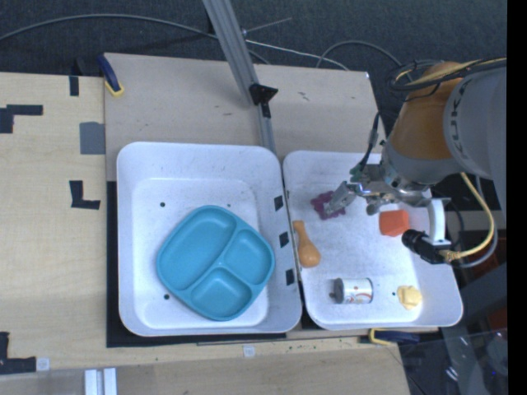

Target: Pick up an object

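Observation:
In the right bin (428, 311) my gripper (344, 196) reaches in from the right and hangs low over the bin's upper left part. A small purple object (326, 206) lies right at its tip; I cannot tell whether it is held. An orange-red block (394, 222) sits just to the right, under the wrist. An orange gourd-shaped piece (306, 247) lies by the bin's left wall. A small silver can (352, 290) lies on its side near the front. A yellow piece (408, 296) rests at the front right.
The left bin (132, 220) holds a blue divided plate (216, 262). A slanted metal pole (235, 48) rises behind the bins. Cables run along the arm on the right (478, 237).

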Motion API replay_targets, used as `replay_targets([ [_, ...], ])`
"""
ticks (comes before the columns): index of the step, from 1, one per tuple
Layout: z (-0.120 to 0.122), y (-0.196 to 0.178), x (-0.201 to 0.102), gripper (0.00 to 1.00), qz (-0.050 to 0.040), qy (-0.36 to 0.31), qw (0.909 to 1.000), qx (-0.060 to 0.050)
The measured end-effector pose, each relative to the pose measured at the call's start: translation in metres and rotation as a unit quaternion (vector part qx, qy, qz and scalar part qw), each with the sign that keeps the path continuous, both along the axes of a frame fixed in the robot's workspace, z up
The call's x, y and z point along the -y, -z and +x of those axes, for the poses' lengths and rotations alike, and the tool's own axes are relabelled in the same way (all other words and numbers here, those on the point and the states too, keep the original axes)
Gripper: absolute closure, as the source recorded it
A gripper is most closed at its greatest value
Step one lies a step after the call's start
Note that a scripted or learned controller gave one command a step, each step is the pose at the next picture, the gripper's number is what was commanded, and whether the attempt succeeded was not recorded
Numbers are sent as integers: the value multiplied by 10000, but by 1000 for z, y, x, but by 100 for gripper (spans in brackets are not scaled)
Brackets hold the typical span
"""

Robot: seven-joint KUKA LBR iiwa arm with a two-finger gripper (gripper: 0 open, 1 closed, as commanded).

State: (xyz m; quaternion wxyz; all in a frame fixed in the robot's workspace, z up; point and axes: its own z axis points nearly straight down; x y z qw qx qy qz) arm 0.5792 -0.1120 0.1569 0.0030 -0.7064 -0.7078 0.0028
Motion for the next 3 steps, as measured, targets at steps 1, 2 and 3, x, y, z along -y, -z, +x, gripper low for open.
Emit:
replay_targets([
  [1,-4,44,0,0,-3,2,10000,6],
  [2,-3,32,0,100,1,-5,10000,24],
  [3,-12,-24,2,100,-6,6,10000,60],
])
